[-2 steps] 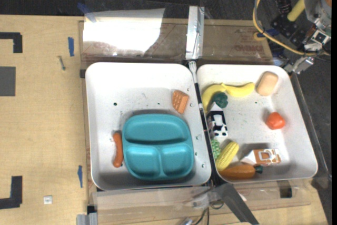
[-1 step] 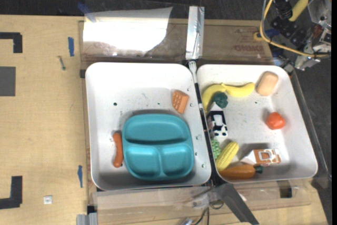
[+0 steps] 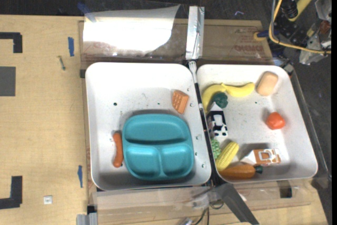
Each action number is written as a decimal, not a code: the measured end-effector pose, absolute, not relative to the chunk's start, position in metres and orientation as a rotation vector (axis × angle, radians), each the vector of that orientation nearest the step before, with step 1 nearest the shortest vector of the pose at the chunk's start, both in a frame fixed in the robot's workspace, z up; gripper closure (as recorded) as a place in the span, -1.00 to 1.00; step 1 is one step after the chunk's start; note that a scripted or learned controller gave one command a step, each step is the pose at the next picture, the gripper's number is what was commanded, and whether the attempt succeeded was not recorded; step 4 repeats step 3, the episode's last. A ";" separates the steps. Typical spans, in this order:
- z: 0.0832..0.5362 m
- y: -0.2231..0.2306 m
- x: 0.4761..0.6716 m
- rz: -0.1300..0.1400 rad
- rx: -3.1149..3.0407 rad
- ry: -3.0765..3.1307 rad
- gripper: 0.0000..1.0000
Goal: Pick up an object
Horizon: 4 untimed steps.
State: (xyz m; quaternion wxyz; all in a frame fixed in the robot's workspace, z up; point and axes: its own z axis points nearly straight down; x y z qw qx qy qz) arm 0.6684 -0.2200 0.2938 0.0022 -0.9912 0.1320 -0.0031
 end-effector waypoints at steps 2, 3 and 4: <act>0.291 -0.220 0.668 -0.011 -3.123 0.309 1.00; 0.270 -0.219 0.668 0.002 -3.122 0.307 1.00; 0.270 -0.219 0.668 0.002 -3.122 0.307 1.00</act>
